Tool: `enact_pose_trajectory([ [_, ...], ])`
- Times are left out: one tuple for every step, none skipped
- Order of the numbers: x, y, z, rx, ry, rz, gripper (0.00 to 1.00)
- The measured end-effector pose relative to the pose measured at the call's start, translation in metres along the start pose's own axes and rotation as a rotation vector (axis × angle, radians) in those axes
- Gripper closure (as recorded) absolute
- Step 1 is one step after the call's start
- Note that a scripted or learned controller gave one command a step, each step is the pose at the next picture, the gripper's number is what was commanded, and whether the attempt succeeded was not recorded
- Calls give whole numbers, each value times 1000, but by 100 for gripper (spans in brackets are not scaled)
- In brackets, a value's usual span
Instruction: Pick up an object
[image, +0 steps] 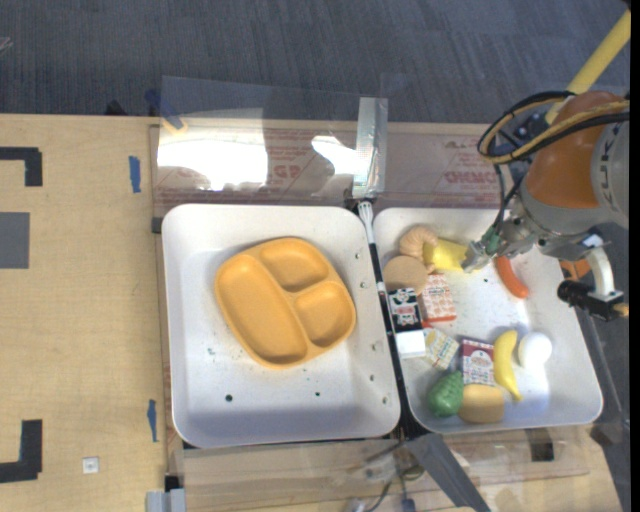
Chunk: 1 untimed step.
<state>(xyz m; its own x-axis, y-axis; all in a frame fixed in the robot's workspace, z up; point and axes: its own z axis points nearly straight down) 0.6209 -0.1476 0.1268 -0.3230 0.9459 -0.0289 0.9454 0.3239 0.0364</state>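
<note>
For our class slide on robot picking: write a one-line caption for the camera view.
KUKA arm's gripper hovers beside a yellow toy in the right bin of play food; a divided orange plate fills the left bin.

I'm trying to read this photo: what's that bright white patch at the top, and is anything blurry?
In the camera view, the white patch is glare on the clear panel behind the left bin; the yellow divided plate looks sharp, while the small packets' print is too tiny to read.

One fixed camera looks down, seemingly slanted, over both bins (180, 300).
</note>
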Motion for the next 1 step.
enact_pose_trajectory([
  [-49,-15,7,30,29,-191,100],
])
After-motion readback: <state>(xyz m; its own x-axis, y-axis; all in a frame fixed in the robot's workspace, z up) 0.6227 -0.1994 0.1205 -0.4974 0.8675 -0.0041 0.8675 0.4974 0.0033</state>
